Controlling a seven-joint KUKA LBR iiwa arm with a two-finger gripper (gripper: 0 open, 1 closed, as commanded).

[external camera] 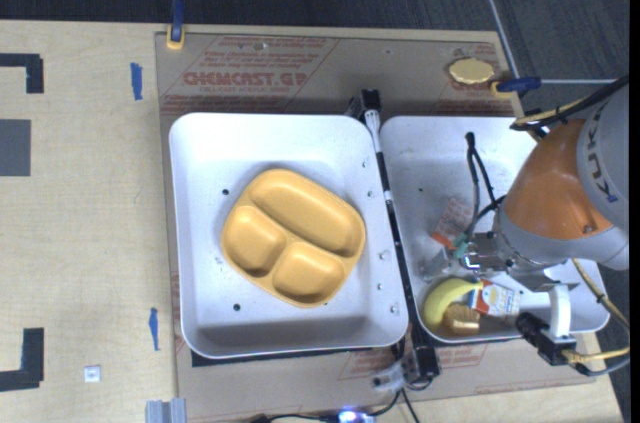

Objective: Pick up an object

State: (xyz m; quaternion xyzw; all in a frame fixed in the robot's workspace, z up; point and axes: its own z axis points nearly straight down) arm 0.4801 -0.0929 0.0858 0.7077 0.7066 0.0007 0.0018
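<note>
In the right bin (420,161), a yellow banana-shaped toy (443,299) lies at the near edge with a brown piece (462,318) against it. A small white, red and orange packet (497,298) rests just right of the banana. A small orange-red item (441,237) lies a little farther back. My gripper (468,256) hangs low over the near half of this bin, just above the banana and the packet. The wrist hides its tips.
The left bin (200,151) holds a large yellow divided tray (291,235). A black cable (478,173) curves over the right bin's back half. A tan disc (471,70) lies on the board behind the bins.
</note>
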